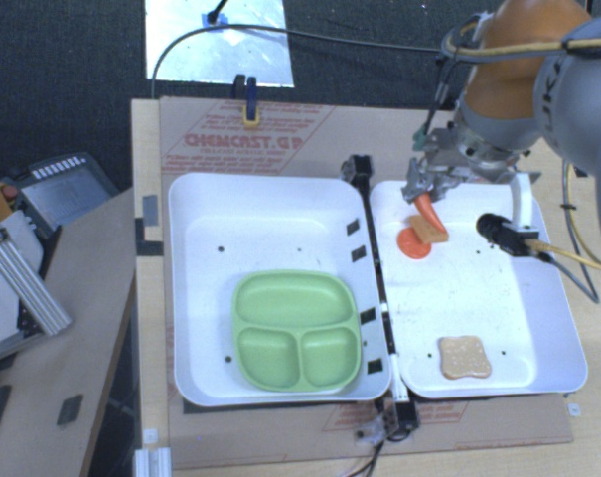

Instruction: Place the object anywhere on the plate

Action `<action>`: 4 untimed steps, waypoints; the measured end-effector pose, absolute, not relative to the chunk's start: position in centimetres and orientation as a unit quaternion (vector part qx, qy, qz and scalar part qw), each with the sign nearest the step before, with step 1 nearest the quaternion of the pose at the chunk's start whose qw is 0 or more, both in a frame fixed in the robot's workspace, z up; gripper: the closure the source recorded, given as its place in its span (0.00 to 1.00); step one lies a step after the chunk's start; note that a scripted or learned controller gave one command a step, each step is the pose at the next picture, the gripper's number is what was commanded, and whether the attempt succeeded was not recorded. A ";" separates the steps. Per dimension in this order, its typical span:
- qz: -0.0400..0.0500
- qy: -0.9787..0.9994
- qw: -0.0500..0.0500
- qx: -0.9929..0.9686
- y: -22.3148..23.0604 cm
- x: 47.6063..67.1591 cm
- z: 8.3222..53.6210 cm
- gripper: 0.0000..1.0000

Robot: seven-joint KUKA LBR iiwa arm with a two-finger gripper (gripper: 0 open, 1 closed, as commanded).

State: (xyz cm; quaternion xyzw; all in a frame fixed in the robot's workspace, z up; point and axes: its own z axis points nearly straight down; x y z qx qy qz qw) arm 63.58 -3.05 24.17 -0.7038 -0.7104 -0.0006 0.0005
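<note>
The gripper point(426, 193) hangs low over the right bin point(548, 316), fingers closed around an orange carrot point(428, 217) (its tip above a red slice point(413, 244)). The green plate point(295, 329) sits in the left bin point(211, 266).

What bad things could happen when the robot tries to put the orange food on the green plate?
The tool sits just above the orange food, which lies in a small pile, so it might grab badly or drop a piece. The green plate is in the other bin, across the black divider, so the food could fall on the way. The toast lies far off, likely safe.
</note>
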 end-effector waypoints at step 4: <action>-0.001 -0.709 0.000 -0.705 12.6 65.1 23.4 0.00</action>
